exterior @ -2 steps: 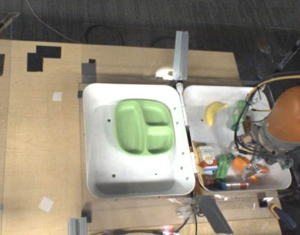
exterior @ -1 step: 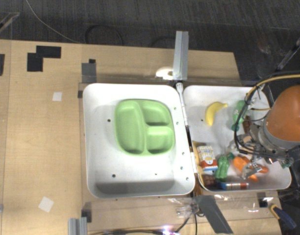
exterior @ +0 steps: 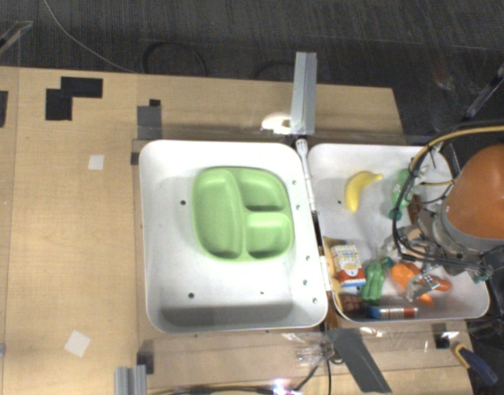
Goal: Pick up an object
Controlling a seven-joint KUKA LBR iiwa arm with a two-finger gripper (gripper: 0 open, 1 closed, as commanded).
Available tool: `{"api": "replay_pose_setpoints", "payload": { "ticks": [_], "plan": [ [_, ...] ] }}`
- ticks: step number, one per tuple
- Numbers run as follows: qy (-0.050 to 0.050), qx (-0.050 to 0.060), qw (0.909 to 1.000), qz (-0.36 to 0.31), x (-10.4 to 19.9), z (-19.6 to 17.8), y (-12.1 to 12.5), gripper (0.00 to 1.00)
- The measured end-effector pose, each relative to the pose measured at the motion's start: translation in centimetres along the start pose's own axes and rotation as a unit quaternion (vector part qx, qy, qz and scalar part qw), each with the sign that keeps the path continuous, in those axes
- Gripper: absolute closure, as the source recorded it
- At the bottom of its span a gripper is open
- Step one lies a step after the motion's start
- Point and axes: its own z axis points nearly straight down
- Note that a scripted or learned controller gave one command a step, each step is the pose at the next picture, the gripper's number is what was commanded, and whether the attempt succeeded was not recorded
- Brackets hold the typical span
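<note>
Objects for picking are heaped in the front of the right bin [exterior: 450, 151], and none of them is seen lifted clear. The claw [exterior: 423, 280] is lowered at the near right part of that bin, below the grey wrist and the orange band of the arm [exterior: 483, 192], among a tangle of cables; whether it is open or closed cannot be told, since the arm body and the clutter hide that part. Just under and beside the claw an orange item [exterior: 405, 272] is seen, and it cannot be told whether it is touched or merely near. Next to it, toward the bin divider, a green piece [exterior: 374, 280] stands tilted, a small box with a printed face [exterior: 345, 261] lies just beyond, and a dark pen-like stick with a red end [exterior: 392, 312] lies along the front wall. Well apart, toward the back of the same bin, a yellow banana [exterior: 360, 188] rests alone on the white floor. In the left bin [exterior: 165, 220] a green divided tray [exterior: 240, 212] is set upside up or down, which cannot be judged with certainty. Both bins are carried by the wooden bench [exterior: 63, 245]. As a judgement, the task is taken to be at the reaching or grasping stage: the descent into the pile appears done, while a secure grip and the lift are left to be shown.
</note>
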Motion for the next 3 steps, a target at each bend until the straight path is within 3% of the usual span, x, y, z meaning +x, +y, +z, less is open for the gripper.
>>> {"api": "replay_pose_setpoints", "payload": {
  "ticks": [1,2,3],
  "plan": [
    [-0.008,0.003,1.0,-0.001,-0.6,-1.3,0.0,1.0],
    [0.003,-0.007,0.9812,-0.193,-3.6,-5.6,-1.1,1.0],
    [0.002,-0.011,0.9592,-0.283,-6.4,-5.7,-6.0,1.0]
  ]
}}
